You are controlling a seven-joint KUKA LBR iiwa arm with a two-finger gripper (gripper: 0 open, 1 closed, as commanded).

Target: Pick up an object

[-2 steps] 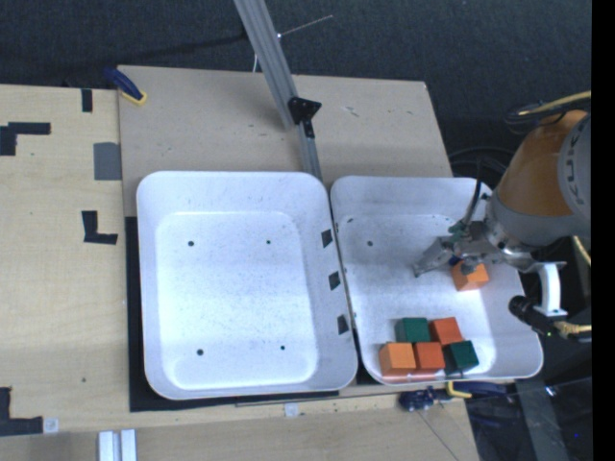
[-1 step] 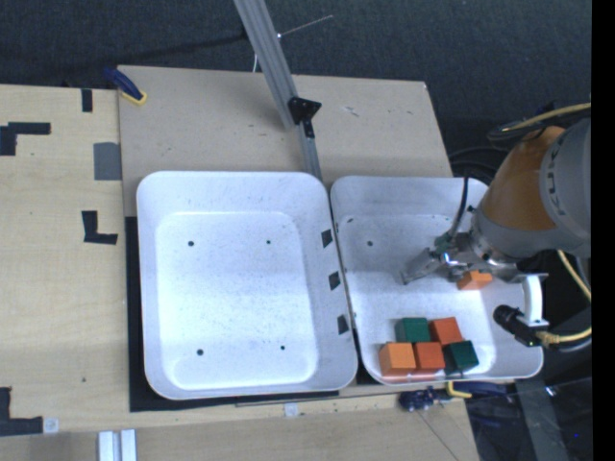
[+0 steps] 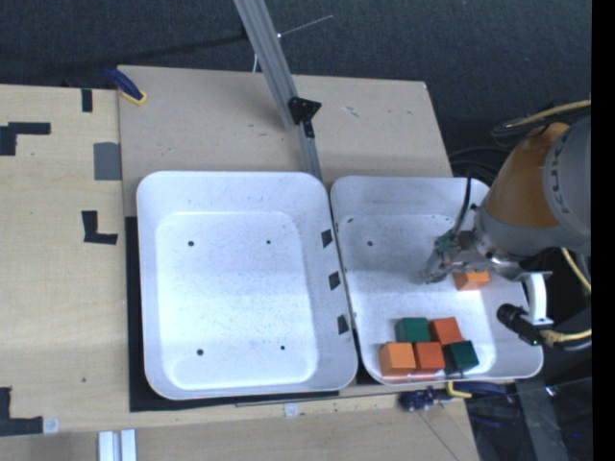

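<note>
six small blocks (image 3: 428, 346) are looking light, rigid; nearest one (image 3: 471, 279) is sitting at pincer's (image 3: 444, 260) four o'clock, flat sides graspable; pincer's opening: cannot tell.

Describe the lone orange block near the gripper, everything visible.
The orange block is small, boxy and matte, possibly foam or wood. It sits in the right bin, near its far-right side, apart from the cluster of green and orange blocks along the near wall. The gripper is right beside it on the left, partly overlapping it; whether they touch is unclear. Only part of the block is visible.
</note>
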